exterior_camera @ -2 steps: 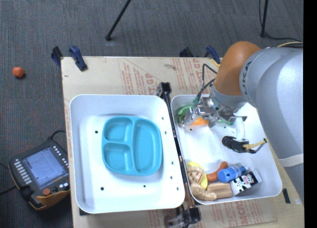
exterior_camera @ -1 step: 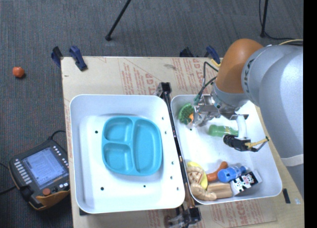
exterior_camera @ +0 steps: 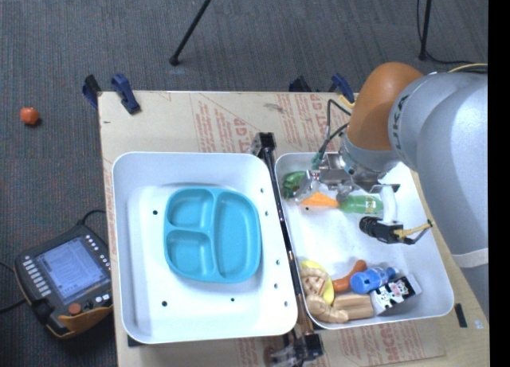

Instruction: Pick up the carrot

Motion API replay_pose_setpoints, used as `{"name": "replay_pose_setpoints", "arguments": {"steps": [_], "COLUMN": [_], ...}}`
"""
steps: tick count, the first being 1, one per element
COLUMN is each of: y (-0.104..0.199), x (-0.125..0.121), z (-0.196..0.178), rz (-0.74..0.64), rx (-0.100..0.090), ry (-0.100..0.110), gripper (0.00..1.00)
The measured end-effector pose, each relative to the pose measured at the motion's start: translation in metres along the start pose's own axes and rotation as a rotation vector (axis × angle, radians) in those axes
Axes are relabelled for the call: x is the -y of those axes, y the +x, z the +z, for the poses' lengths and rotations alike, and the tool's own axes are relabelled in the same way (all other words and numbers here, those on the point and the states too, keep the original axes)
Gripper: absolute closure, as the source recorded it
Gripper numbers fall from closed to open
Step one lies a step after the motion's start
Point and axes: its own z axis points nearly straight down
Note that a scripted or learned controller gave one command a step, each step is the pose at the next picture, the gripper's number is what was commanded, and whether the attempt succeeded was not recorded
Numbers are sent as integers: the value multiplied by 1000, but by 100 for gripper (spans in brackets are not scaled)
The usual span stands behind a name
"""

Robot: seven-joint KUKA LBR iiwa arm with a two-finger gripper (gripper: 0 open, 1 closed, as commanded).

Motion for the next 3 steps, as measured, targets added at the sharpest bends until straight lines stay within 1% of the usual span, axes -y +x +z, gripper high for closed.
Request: {"name": "replay_pose_setpoints", "arguments": {"steps": [1, 2, 3], "y": [-18, -2, -8], "x": [43, 4, 17], "z": [10, 11, 10], "rz": [274, 164, 341], "rx": [0, 2, -1], "ry": [-6, 7, -6], "gripper": [0, 0, 0]}}
